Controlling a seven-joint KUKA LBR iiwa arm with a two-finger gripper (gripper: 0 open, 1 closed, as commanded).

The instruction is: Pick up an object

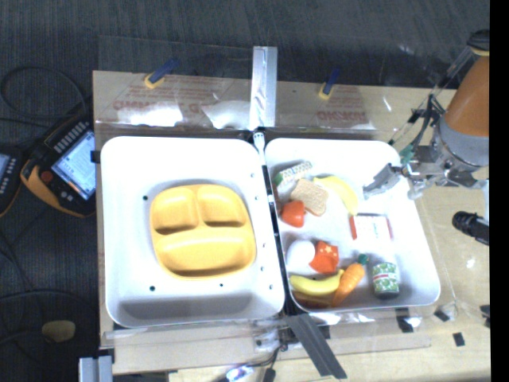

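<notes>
Red print on the plastic sheet (238,102) is illegible.

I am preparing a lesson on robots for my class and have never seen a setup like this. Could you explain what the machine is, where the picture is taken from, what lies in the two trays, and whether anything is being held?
The picture comes from one fixed camera above a bench, looking down at a slant. The grey and orange machine at the right is a robot arm; its gripper hangs over the right bin's upper right corner, with nothing visibly in it. The left bin holds a yellow divided plate. The right bin holds toy food: a banana, a carrot, a tomato, a slice of bread, a small green can and a white card.
</notes>
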